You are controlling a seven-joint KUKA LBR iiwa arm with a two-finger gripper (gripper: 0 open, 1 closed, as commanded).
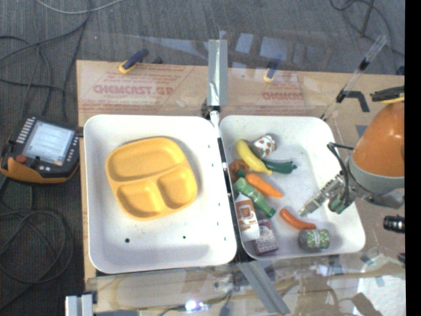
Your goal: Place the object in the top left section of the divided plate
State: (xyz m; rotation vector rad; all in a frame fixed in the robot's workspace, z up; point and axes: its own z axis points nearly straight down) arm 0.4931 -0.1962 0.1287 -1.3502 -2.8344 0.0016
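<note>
Grey arm (378, 176) with orange band, metallic fingers (320, 197).

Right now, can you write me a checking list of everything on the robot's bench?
Surface: two white bins side by side on a board.
Job's things: yellow divided plate in the left bin, nothing on it.
Clutter: right bin holds a banana, orange carrot, green can, small box and other toy food.
Grippers: gripper low at the right bin's right side, nothing between its fingers.
Cables: loose wires on the floor.
Surroundings: handheld controller left of the bench.
</note>
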